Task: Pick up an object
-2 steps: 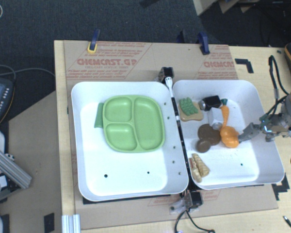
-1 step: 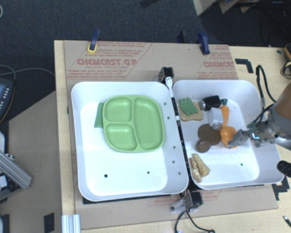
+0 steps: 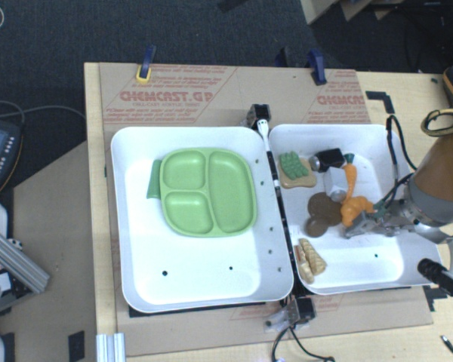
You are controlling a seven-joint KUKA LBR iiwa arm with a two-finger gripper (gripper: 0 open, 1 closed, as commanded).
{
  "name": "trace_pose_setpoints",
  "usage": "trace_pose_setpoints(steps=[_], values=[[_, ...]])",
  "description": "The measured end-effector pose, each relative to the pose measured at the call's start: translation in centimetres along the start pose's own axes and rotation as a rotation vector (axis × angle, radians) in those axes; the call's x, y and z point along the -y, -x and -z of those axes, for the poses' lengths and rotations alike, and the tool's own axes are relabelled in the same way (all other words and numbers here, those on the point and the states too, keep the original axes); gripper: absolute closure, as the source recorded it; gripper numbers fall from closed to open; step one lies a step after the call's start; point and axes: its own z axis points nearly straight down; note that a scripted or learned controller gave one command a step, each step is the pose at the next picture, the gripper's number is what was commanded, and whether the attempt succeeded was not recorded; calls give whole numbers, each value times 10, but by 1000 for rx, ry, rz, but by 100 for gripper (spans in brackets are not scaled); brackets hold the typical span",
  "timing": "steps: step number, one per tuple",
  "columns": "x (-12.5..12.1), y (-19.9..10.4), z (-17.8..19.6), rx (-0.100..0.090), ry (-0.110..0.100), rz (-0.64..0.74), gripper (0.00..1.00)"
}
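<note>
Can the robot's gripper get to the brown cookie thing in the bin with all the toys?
Probably yes. The gripper is down in the right bin, right beside the brown piece. The orange toy lies close against that side, so the fingers may bump it first, but nothing covers the brown piece from above.

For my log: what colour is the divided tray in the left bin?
Light green; the divided tray shows plainly in the camera view.

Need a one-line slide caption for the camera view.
KUKA arm's gripper low in the right bin by an orange toy and brown pieces; green divided plate in the left bin.
</note>
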Motion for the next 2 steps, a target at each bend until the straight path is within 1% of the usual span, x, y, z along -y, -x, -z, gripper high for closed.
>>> trace_pose_setpoints(steps=[1, 2], values=[[-1, 1, 13, 3, 6, -1, 100], [-4, -3, 76, 6, 12, 2, 100]])
